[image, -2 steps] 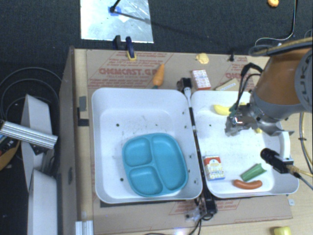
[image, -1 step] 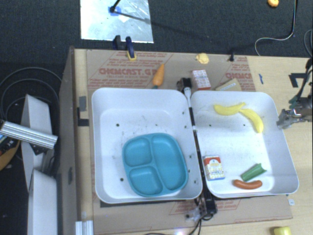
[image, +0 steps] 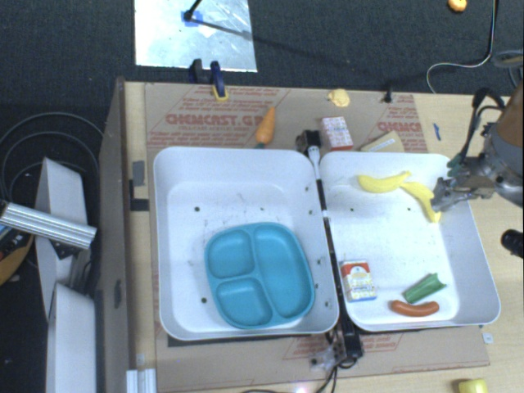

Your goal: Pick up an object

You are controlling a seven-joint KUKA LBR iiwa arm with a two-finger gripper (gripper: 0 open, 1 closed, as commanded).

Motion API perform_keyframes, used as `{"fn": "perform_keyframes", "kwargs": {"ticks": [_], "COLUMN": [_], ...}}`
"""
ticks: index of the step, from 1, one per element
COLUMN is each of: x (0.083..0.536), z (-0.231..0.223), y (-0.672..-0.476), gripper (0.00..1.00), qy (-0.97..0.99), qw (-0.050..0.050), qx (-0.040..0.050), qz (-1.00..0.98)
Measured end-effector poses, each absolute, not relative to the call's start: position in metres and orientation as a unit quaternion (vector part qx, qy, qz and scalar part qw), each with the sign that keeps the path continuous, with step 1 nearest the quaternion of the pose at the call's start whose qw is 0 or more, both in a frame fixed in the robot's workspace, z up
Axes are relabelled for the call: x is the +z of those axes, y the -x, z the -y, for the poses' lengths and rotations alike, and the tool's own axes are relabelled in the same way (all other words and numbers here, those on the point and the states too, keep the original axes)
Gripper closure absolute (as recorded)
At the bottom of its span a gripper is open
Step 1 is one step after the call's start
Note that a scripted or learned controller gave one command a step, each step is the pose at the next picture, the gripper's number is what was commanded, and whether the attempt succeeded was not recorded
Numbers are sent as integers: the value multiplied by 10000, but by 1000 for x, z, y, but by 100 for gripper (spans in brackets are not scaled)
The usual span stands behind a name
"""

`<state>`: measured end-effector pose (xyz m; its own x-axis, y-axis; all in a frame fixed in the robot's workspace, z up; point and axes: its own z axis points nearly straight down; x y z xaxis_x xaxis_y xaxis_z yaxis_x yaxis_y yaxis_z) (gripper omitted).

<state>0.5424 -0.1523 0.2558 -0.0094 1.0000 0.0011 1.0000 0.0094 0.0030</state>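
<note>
Yellow banana [image: 397, 187] lies just left of my gripper [image: 446, 193], long axis running toward it; fingers' opening I cannot tell.

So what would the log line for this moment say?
arm: at right bin's far right edge | gripper: beside banana, grasp unclear | left bin: blue tray

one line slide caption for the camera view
Gripper at the yellow banana in the right bin; blue tray in the left bin.
</note>
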Motion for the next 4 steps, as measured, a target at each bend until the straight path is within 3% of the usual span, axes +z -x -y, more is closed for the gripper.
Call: {"fn": "perform_keyframes", "kwargs": {"ticks": [1, 2, 3, 4], "x": [254, 278, 298, 241], "z": [80, 113, 133, 128], "y": [-515, -499, -601, -603], "gripper": [100, 100, 100, 100], "qy": [-7034, -7073, -7048, -7059], "qw": [-10, 20, 43, -6], "qx": [11, 8, 24, -7], "qz": [-7108, -7069, -7093, -7083]}}
